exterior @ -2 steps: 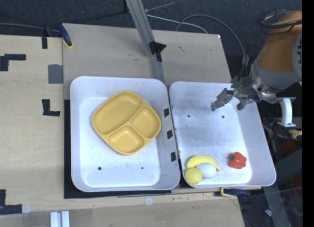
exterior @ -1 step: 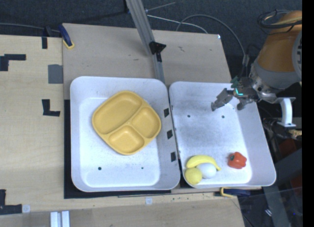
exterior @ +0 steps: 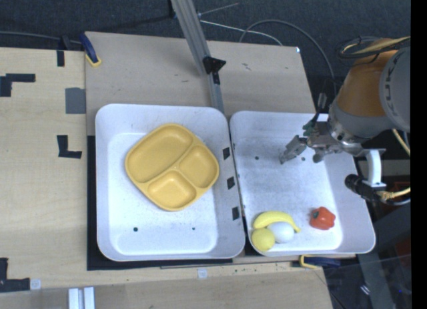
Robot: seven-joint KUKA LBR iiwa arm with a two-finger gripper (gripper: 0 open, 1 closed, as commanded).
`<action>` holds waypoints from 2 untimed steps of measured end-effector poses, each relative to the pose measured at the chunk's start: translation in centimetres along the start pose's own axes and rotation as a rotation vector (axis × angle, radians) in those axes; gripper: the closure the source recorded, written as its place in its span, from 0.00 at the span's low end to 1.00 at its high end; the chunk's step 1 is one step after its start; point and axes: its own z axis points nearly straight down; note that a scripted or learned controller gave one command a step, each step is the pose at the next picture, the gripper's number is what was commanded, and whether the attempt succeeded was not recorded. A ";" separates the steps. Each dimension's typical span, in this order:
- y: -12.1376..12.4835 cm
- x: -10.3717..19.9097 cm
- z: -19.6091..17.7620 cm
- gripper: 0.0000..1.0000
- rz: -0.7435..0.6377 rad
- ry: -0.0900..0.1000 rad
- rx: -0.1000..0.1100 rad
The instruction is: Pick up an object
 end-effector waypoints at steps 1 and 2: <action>-0.8 0.7 6.0 0.00 -0.001 0.001 0.001; -0.8 0.7 7.6 0.00 -0.001 -0.002 -0.007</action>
